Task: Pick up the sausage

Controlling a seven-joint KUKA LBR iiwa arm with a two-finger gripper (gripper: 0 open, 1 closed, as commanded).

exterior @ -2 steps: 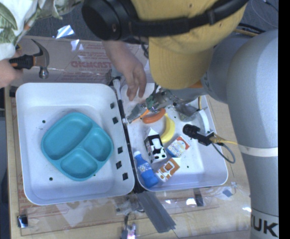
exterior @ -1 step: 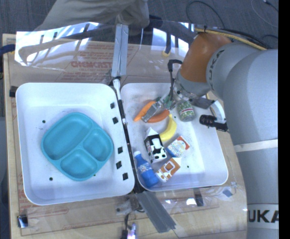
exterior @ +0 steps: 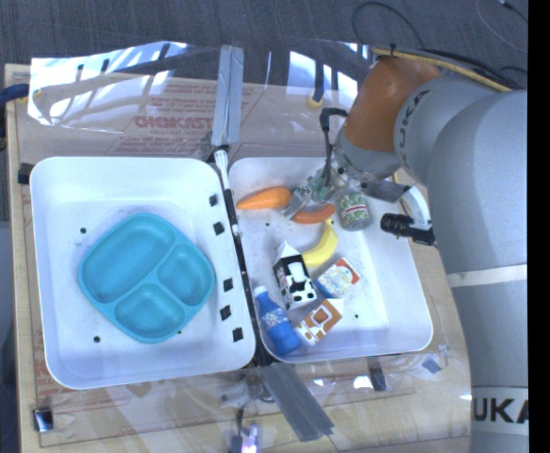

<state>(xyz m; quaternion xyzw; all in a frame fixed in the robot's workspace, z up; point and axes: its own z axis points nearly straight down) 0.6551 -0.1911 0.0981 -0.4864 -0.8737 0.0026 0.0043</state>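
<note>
**Claw down at the sausage's left end**

The sausage (exterior: 314, 214) lies in the right bin (exterior: 402, 324), near its far wall, a short reddish-orange piece with its long axis running roughly left to right, the right end tipped slightly away. The claw (exterior: 310, 194) sits just above and to the left of it, low over the bin, touching or nearly touching the sausage's left end. Whether its fingers are apart or together I cannot tell; the tips are small and tangled with the objects around them, and nothing shows clearly between them. From this, the grasp looks to be at the approach or closing stage, not yet a confirmed hold.

The crowding matters. One carrot (exterior: 264, 197) lies just left of the claw, one banana (exterior: 322, 246) just below the sausage, and one small green-and-white item (exterior: 354, 209) just to its right.

Counted in the right bin: one sausage, one carrot, one banana, one black-and-white carton (exterior: 294, 281), one blue bottle (exterior: 276, 322), two small orange-and-white packets (exterior: 339, 277), and the green item. The left bin (exterior: 58, 347) holds one blue divided plate (exterior: 146, 276). Both bins rest on the tabletop (exterior: 114, 394).
</note>
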